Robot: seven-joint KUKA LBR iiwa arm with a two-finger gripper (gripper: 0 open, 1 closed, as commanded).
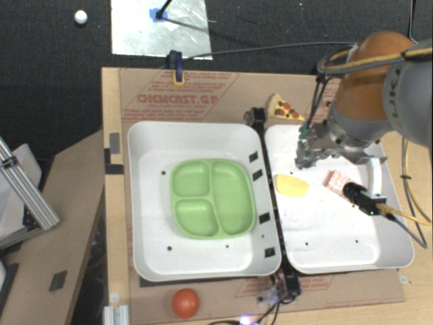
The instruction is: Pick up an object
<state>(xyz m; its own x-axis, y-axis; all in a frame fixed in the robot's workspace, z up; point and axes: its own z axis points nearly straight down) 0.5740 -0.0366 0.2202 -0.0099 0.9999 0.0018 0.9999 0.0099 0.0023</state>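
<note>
Partly arm-hidden pincer above yellow piece

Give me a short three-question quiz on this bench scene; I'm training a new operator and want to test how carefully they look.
1. True or false: the green three-compartment plastic tray lies in the left white bin.
2. Multiple choice: the flat yellow piece in the right white bin lies (A) below the end effector in the image, (B) on the cardboard, (C) inside the green tray.
3. Fill in: the red-orange ball rests outside both bins, near the ____ edge of the image.

Key: 1 true; 2 A; 3 bottom.
</note>
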